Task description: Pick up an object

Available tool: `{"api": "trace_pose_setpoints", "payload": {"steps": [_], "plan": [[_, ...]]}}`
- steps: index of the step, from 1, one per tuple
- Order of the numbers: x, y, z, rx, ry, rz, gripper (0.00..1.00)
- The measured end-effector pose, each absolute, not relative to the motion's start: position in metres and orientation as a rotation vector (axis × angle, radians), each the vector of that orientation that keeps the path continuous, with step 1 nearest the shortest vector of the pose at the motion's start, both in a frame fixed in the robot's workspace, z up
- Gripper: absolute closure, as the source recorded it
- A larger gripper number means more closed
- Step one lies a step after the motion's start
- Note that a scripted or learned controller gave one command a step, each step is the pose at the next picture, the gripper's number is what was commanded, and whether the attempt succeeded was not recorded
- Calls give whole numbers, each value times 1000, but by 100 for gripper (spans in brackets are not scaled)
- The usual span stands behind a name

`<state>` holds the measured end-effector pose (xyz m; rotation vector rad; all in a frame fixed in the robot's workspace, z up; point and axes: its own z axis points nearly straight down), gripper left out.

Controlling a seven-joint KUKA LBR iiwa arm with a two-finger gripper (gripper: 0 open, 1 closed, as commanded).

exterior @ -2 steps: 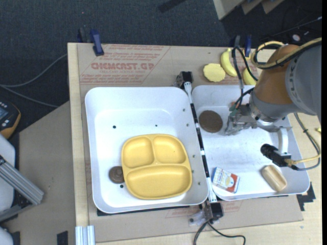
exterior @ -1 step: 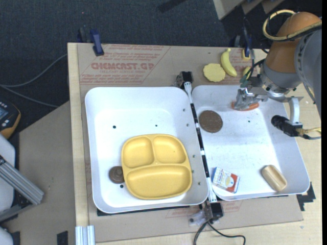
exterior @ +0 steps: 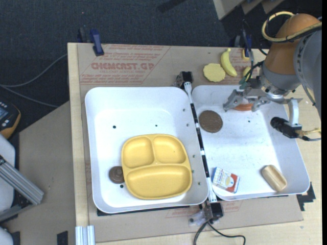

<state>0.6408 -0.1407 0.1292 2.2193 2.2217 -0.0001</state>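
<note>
My gripper (exterior: pixel 244 101), fingers spread, hovers over a red-orange item (exterior: pixel 244 106) at 12 o'clock in the right bin (exterior: pixel 286 162); round brown disc (exterior: pixel 210 121) at 9

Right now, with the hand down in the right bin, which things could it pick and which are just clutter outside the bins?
Pickable, in the bins:
- hand is low over a small red-orange item
- brown disc
- small carton
- tan block
- yellow divided tray
- dark round piece

Lying about on the board:
- banana
- yellow slice
- blue clamp
</note>
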Motion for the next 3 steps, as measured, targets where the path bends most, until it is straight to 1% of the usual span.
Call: {"api": "trace_pose_setpoints", "payload": {"steps": [1, 2, 3], "plan": [[650, -107, 84, 2219, 2225, 0, 0], [664, -94, 85, 2236, 2224, -21, 0], [667, -92, 87, 2220, 2221, 0, 0]]}}
